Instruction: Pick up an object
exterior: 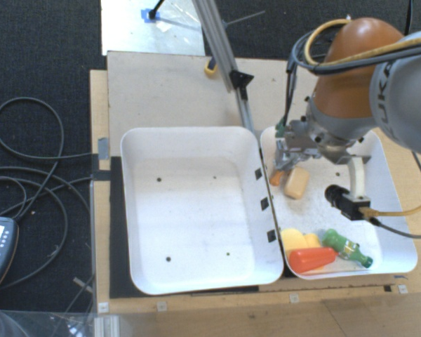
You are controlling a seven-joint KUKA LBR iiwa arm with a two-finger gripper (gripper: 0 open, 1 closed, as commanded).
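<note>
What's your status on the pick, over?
Gripper low in right bin, right above tan block; nothing seen held. Small orange piece beside block, near bin wall. Yellow piece, red piece, green bottle lie at near end.

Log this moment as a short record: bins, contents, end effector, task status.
left bin: white, shallow, nothing seen inside
right bin: white, holds all the objects
tan block: near the bin's left wall, just below the end effector
orange piece: left of the tan block, by the wall
yellow item: front left corner
red item: in front of the yellow one, touching it
green bottle: lying right of the red item
end effector: low over the tan block; grip not discernible
task status: no object seen lifted
</note>
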